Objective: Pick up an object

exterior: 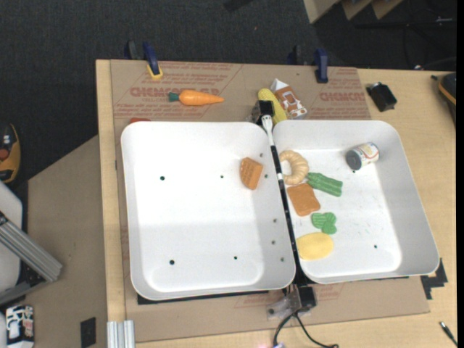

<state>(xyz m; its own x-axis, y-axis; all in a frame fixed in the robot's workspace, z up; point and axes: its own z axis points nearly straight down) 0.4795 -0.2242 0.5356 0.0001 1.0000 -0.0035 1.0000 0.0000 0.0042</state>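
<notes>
1. Two shallow white bins sit side by side on a cardboard sheet (239,85), and you can see their inner rims touching along the middle seam.
2. Left bin (145,216): you have one item, an orange-brown waffle piece (251,172), lying near the top of the seam side. Everything else in this bin is bare white floor.
3. Right bin (406,216): you have six candidate items for the pick.
   - A pale dough ring (295,167) lies against the seam rim.
   - A long green piece (324,185) lies just beside the ring, toward the bin's middle.
   - An orange-brown slab (303,200) lies directly below the ring and touches or nearly touches the green piece; you cannot tell which.
   - A small green lump (325,222) sits just above a yellow lemon-like piece (315,246).
   - A grey-ended can (362,155) lies on its side, well apart from the others, toward the far rim.
4. Edges: note that the ring, slab and yellow piece crowd the seam wall. The can has open floor all around it, and the right bin's outer half is bare.
5. Outside the bins, on the cardboard beyond the far rims, you have a toy carrot (197,98), a yellow banana (268,100) and a small carton (288,101), the last two touching.
</notes>
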